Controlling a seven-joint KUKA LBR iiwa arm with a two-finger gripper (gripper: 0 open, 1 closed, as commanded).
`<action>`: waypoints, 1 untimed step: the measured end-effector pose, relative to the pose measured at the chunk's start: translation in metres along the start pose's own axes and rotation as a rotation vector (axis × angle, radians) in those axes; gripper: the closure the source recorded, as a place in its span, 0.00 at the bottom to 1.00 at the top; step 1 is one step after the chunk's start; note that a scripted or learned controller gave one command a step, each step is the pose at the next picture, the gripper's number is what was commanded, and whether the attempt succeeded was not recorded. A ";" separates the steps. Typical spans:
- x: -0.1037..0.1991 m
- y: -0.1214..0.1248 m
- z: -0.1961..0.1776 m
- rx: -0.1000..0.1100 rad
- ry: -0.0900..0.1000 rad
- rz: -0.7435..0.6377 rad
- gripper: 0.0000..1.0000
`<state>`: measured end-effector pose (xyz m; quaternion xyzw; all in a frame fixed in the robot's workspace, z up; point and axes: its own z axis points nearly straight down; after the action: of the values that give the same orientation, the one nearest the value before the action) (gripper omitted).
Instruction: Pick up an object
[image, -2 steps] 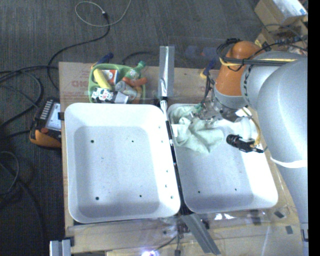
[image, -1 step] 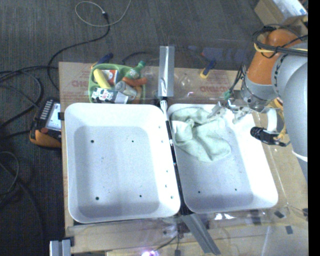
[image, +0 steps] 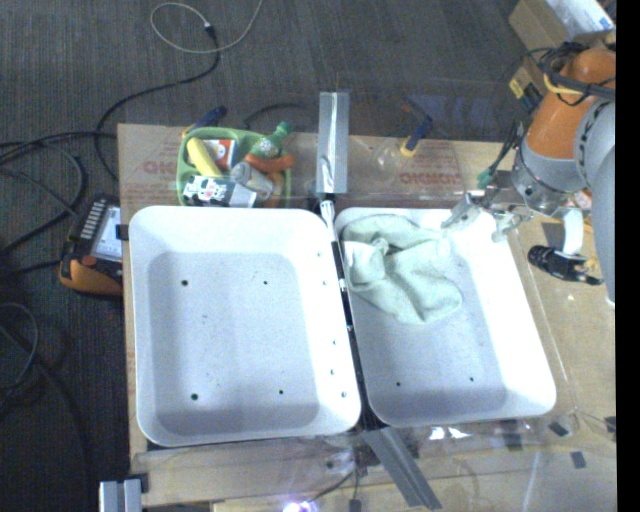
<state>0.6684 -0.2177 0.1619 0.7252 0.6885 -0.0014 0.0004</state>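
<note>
A crumpled pale green cloth (image: 405, 268) lies in the back left part of the right bin (image: 500, 390), with one edge against the bin's left wall. My gripper (image: 476, 221) hovers over the back right rim of that bin, just right of the cloth and apart from it. It is open, its two pale fingertips spread, and nothing is between them. The grey arm with its orange band (image: 570, 105) reaches in from the upper right.
The left bin (image: 240, 400) sits beside the right one. Behind it stands a green basket (image: 232, 165) with several small items. A metal post (image: 333, 150) rises at the back between the bins. An orange device (image: 85, 250) lies off the bench at the left.
</note>
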 end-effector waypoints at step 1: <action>0.070 -0.020 0.069 -0.001 0.001 0.186 0.00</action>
<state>0.6518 -0.1475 0.0925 0.7861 0.6181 -0.0010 0.0006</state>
